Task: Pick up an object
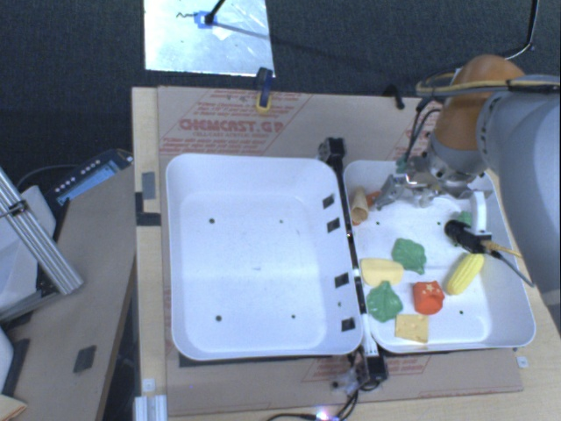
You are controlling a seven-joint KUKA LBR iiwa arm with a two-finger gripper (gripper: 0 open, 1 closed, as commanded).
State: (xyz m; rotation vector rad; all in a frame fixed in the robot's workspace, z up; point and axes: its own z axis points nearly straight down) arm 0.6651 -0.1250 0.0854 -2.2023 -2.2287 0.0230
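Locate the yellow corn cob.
Camera view: the yellow corn cob lies in the right-hand white bin, toward its right wall, just right of the red toy vegetable.

In the right bin (495,318) before me: a tan cone (360,205) lying at 10 o'clock, green lump (408,254) near centre, yellow block (381,271) at 9, second green lump (384,302) at 7, red pepper (428,297) and cheese wedge (412,327) at 6, corn (465,273) at 4.

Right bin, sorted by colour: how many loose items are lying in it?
Green leafy pieces: 2
Yellow pieces: 3
Red piece: 1
Tan cone: 1
Total: 7
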